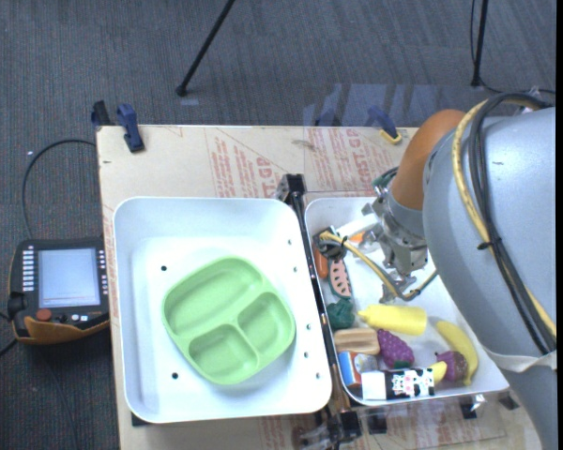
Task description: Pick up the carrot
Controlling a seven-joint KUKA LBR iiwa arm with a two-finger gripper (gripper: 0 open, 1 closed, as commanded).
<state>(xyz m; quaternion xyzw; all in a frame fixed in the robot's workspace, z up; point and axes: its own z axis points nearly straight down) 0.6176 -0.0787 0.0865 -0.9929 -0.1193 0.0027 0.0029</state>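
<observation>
the carrot (340,272) lies by the left wall of the right bin (469,382), the gripper (394,284) hangs just beside it, grip state i cannot tell, and the crowding banana (458,345) and toys could spoil a grab.

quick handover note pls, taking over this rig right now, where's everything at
Hand: low inside the right bin, over its middle; I cannot tell if it is open or shut, and nothing is seen in it.
Carrot: lying by the right bin's left wall, to the left of the hand, apart from it.
Around it: a dark green toy just below the carrot, then a yellow bottle, grapes and a banana.
Left bin: holds a green divided plate.
Done: nothing picked yet.
Left: reach the carrot, grasp it, lift it.
</observation>
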